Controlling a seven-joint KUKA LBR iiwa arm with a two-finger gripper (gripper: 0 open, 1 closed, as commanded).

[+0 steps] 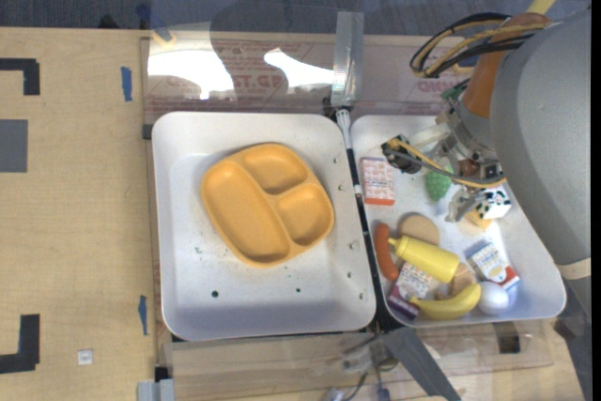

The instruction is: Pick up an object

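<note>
Mustard bottle (424, 254) lies just below my pincer (467, 188) in the right bin (535, 249); light, stiff, slick plastic, so I'd pinch mid-body. Pincer's spread: can't tell.

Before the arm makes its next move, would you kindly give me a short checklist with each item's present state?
1. Gripper over the right bin: ok.
2. Something between its fingers: cannot tell.
3. Graspable things nearby: ok; mustard bottle, banana and green object lie in the right bin.
4. Things spaced apart: not ok; bottle, banana and packet touch.
5. Yellow tray lies in the left bin, away from the arm: ok.
</note>
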